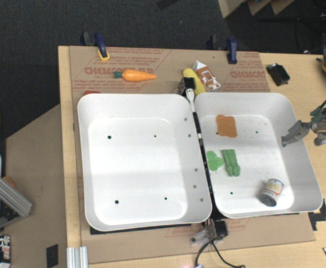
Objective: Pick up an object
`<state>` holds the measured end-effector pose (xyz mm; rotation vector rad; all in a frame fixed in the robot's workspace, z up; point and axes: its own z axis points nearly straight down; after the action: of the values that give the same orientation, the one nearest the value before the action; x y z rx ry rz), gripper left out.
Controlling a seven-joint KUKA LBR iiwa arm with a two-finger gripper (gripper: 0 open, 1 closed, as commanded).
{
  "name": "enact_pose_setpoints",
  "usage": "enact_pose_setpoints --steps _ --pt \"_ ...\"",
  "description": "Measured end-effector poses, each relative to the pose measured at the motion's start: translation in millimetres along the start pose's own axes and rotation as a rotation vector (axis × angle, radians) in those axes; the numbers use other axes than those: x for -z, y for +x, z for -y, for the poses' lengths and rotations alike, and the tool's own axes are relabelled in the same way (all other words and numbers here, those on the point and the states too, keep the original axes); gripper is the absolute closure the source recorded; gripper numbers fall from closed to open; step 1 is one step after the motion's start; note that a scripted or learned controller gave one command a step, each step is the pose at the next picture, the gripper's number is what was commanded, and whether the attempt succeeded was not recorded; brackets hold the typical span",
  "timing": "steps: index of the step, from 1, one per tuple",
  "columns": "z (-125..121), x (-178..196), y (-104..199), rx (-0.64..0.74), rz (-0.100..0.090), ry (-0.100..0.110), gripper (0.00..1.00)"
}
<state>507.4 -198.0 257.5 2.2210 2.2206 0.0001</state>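
Note:
The right bin holds a flat orange-brown piece near its back. Two green pieces, one leafy and one blocky, lie side by side at its middle left. A small tin can lies on its side at the front right. My gripper sits low at the right bin's right rim, partly cut off by the frame edge, well to the right of all these objects and touching none of them.
The left bin stands beside the right one. Behind the bins on the cardboard lie a toy carrot, a banana and a small red-and-white box. Two blue clamps hold the board's back edge.

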Motion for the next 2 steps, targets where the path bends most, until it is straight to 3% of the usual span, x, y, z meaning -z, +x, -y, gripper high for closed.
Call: enact_pose_setpoints --steps 1,2 --pt "-6 -180 -1 -0.001 -0.003 0.005 0.0" --pt "-71 -169 7 0.004 0.002 -0.005 0.0"
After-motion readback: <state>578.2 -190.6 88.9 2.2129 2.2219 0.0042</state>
